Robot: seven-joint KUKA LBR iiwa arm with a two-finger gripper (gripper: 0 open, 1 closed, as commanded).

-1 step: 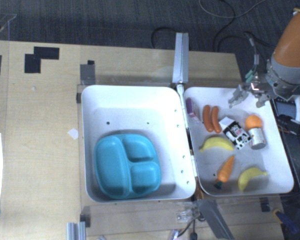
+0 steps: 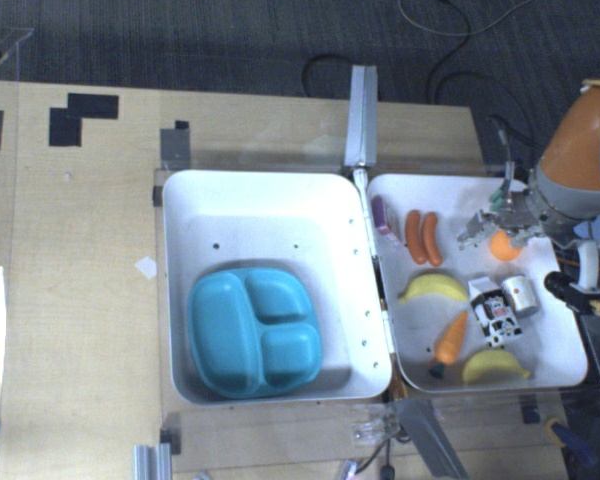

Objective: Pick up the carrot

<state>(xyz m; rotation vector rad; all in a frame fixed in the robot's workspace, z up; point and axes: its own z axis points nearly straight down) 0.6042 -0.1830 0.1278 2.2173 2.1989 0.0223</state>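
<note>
On the pale wooden desk sit two shallow white bins; the left bin carries one blue three-compartment plastic tray. In the right bin, the small orange carrot lies at 7 o'clock from the metal two-finger gripper, well apart. Two yellow bananas and two reddish sausages lie around it. Whether the gripper is open, I cannot tell.

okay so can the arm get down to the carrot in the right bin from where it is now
Probably yes. The carrot lies uncovered in the right bin, between two bananas with a little room around it. The tool sits at the bin's far side, and nothing stands over the carrot.
</note>
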